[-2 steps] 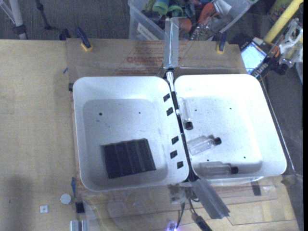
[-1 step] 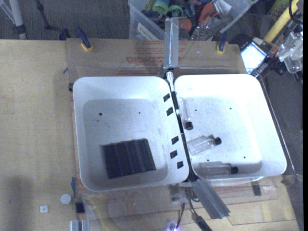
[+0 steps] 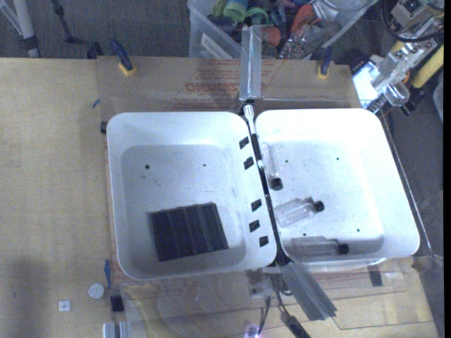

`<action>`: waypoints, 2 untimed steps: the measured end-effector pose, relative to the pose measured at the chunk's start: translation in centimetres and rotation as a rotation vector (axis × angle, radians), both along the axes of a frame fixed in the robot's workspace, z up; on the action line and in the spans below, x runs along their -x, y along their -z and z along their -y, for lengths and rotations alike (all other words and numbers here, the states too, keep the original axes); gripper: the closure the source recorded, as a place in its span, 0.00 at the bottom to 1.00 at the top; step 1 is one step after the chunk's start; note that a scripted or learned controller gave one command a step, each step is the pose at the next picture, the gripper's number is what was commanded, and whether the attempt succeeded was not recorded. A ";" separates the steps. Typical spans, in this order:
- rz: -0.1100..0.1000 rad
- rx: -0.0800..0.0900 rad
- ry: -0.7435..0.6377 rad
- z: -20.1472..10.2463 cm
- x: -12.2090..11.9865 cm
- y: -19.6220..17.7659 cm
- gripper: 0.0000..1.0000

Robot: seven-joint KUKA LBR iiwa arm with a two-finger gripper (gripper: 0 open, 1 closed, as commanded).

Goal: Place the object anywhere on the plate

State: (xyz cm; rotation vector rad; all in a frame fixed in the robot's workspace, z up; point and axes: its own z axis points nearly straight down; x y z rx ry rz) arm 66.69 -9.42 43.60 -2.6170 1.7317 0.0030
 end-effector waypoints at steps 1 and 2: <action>0.007 0.002 -0.424 6.8 0.0 0.2 1.00; 0.010 0.001 -0.873 -0.7 0.0 0.1 1.00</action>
